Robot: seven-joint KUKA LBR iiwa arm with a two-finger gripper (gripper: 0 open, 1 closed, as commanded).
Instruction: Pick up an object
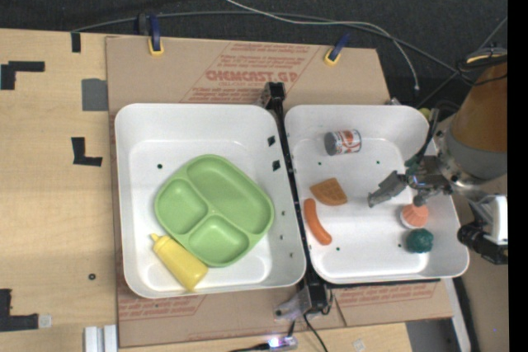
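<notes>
End effector [410, 185] is seen above the right bin [373, 266], reaching in from the right; its dark fingers are foreshortened and merged with cabling, so whether they are spread or closed cannot be told. Nothing is seen between them. Much of the arm [483, 128] is cut off at the right.

A pink-orange round object [415, 216] lies just below the end effector, its upper edge partly covered by the wrist hardware; contact cannot be judged. A dark green round object [420, 241] is found just beneath it, near the bin's lower right corner. A small can [343, 143], lying on its side, sits toward the bin's upper middle, apart from the end effector. An orange-brown wedge [330, 193], possibly toy bread, and an orange sausage-shaped item [318, 222] lie to the left.

In the left bin [132, 128], a green divided plate [214, 210] is recorded, with a yellow bottle [178, 261] against its lower left rim. Both bins rest on a cardboard-covered surface [247, 70].
</notes>
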